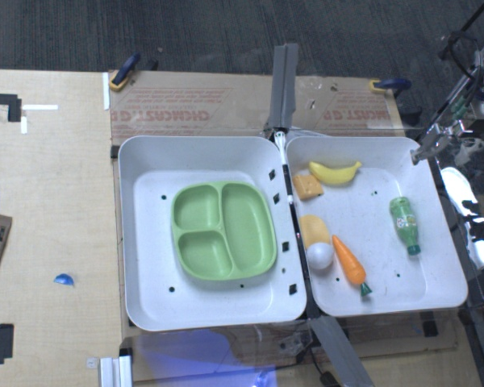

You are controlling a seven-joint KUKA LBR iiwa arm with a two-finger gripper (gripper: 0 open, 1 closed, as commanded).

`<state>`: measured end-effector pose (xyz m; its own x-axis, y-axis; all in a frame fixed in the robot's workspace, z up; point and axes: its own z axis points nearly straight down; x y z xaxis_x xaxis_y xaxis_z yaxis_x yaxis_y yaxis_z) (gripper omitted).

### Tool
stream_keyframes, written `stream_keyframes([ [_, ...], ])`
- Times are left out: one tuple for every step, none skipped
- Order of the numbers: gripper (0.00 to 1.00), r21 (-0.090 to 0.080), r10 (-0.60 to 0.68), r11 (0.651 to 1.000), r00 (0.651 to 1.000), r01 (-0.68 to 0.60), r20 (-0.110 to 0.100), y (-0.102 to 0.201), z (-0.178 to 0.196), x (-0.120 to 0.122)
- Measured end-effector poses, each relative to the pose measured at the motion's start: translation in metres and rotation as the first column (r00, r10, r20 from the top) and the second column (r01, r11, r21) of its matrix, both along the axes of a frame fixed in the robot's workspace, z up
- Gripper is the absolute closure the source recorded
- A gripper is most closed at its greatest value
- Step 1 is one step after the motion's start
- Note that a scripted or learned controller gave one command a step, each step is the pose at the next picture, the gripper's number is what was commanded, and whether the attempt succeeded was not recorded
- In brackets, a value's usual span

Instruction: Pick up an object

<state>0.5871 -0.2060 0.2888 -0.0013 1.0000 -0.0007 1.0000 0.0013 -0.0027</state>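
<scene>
plastic, by the look of every piece in the right bin [436, 216]; all toy food, likely hollow, light and rigid. i am weighing which one to take.

green bottle [403, 225] is lying on its side toward the right of that bin, cap end pointing to the near rim, well apart from everything else. it is looking smooth and round, so i am judging it slippery and prone to roll; closing across the body, square to its long axis, seems the safest hold.

yellow banana [335, 172] is lying near the far wall, just beside an orange block [307, 186]. curved, narrow at the middle, a fair grip there.

carrot [351, 265] is lying at a slant near the front, touching or nearly touching a white ball [319, 255], which is sitting against a pale yellow piece [314, 230] by the divider. that cluster is looking crowded; fingers may be nudging neighbours.

left bin [145, 216] is holding a green divided plate [224, 231], broad and flat, poor for a two-finger pinch.

metal linkage is showing at the right edge of the view, beyond the bin; i cannot tell whether my jaws are wide or narrow.

bottle is my pick, as a judgement: isolated, with room on both sides.
</scene>
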Motion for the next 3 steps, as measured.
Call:
stream_keyframes([
  [0.00, 0.000, 0.067, 0.998, 0.998, -0.067, 0.000, -0.016, -0.088, 0.004],
  [0.00, 0.008, 0.029, 1.000, 1.000, -0.029, 0.005, -0.009, -0.196, -0.021],
  [1.00, 0.003, 0.025, 1.000, 1.000, -0.025, 0.004, -0.013, -0.187, -0.022],
])
